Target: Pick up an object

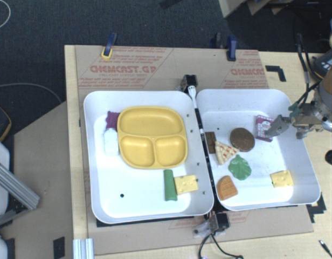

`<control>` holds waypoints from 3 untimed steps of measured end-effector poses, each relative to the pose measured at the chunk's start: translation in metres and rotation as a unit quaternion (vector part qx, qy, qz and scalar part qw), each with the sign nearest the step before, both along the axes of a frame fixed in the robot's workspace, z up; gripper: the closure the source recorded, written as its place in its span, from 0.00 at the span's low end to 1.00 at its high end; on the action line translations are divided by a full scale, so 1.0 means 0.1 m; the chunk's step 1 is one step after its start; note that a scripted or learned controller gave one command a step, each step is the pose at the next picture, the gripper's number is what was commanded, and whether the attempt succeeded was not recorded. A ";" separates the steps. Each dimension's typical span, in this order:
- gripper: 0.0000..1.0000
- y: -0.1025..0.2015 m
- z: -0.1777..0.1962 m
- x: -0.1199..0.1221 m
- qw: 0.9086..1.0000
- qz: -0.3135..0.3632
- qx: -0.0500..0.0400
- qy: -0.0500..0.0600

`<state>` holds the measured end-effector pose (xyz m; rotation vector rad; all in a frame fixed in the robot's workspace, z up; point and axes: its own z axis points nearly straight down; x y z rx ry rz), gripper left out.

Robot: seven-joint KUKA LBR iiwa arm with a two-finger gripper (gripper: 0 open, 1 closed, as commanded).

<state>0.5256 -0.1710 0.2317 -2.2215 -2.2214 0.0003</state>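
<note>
Gripper [275, 126] reaches in over right bin [247, 97], fingertips at purple packet [262, 127]; grip state unclear, packet partly covered. Brown disc [242, 138] and green leaf [240, 168] lie near. Left bin [101, 198] carries yellow tray [152, 136]. Cardboard-topped table [155, 69], dark carpet [42, 20] around. Arm cut off at right edge.

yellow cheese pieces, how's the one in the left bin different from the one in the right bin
The left-bin cheese lies beside a green block, about touching it; the right-bin cheese lies alone near that bin's right wall. The left-bin cheese sits just below the yellow divided tray; the right-bin cheese sits below the hand. Both are pale yellow, squarish, lying flat and about the same size.
</note>
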 end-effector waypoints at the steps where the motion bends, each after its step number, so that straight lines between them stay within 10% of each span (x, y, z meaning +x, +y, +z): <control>1: 0.00 0.08 -0.46 -0.01 1.000 0.000 0.002 0.003; 3: 0.00 0.09 -1.42 -0.07 1.000 0.000 0.001 0.003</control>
